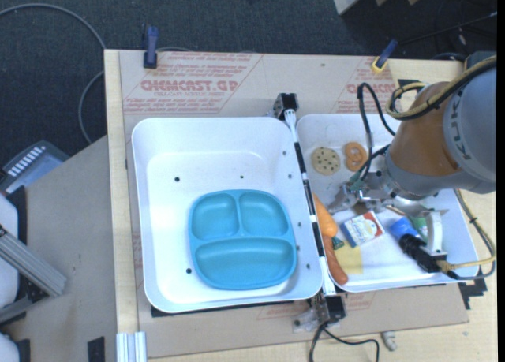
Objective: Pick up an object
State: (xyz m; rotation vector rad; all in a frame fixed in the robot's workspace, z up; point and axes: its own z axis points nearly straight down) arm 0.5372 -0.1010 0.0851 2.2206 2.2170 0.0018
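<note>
While the hand (359, 192) hangs low in the right bin (465, 254), grip state hidden from me, the small carton (362, 230) lies just below it.

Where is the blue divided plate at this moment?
The blue divided plate lies in the left white bin, toward its near right corner, across the divider from the carrot in the right bin.

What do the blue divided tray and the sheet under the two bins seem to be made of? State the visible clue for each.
Blue divided tray: probably moulded plastic, smooth with a soft sheen and rounded compartment edges.
Sheet: likely cardboard or paper-faced board, matte tan with red printed lettering.
</note>
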